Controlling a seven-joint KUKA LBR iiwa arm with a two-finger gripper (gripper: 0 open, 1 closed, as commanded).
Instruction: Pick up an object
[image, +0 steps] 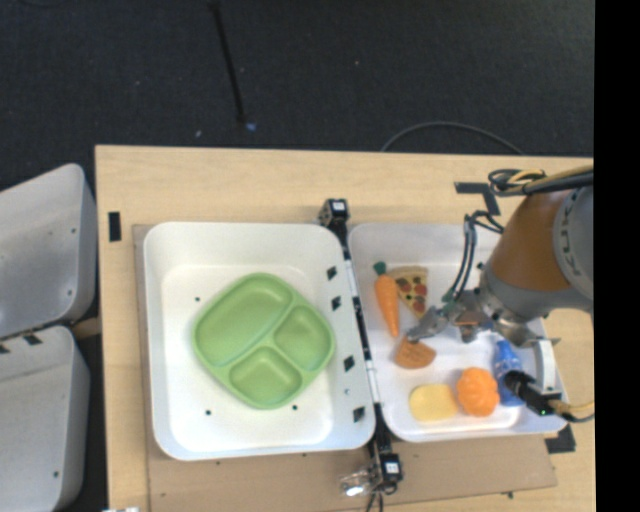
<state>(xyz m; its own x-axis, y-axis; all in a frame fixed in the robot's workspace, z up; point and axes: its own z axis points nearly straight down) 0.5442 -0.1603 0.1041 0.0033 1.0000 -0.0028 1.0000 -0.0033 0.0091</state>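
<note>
The right bin (400, 240) holds a toy carrot (387, 303), a pizza slice (411, 285), a brown pastry-like piece (414, 353), a yellow block (431, 402), an orange fruit (478, 391) and a blue item (506, 360). My gripper (432, 326) hangs low over this bin, its fingers pointing left. It sits just above the brown piece and right of the carrot. Nothing shows between the fingers.
The left bin (170, 420) carries a green divided plate (263, 340). Black clips (349, 362) line the divider between the bins. The arm's orange band (530, 250) and cables (466, 260) cover the right bin's far right side.
</note>
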